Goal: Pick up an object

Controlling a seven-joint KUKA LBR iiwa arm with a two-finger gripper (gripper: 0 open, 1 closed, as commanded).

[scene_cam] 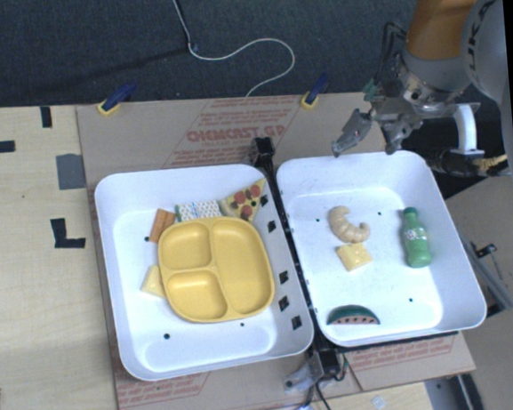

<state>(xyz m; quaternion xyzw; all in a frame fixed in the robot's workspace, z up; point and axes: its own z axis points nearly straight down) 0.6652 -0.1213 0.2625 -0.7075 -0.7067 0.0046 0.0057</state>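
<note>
The left bin (pixel 123 256) contains a yellow divided plate (pixel 216 267) at centre, with small toy food pieces tucked under its rim from 9 to 1 o'clock. The right bin (pixel 444 304) contains a croissant (pixel 347 223) near centre, a yellow cheese wedge (pixel 354 256) just beside it at 6 o'clock, a green bottle (pixel 415 237) at 3 o'clock and a watermelon slice (pixel 353 316) at 6 o'clock. Both bins rest on cardboard (pixel 223 131) over a wooden bench (pixel 32 291); a white cable (pixel 243 49) crosses dark carpet (pixel 64 47). The gripper (pixel 368 138) hovers above the right bin's 12 o'clock rim, fingers apart, holding nothing.
</note>
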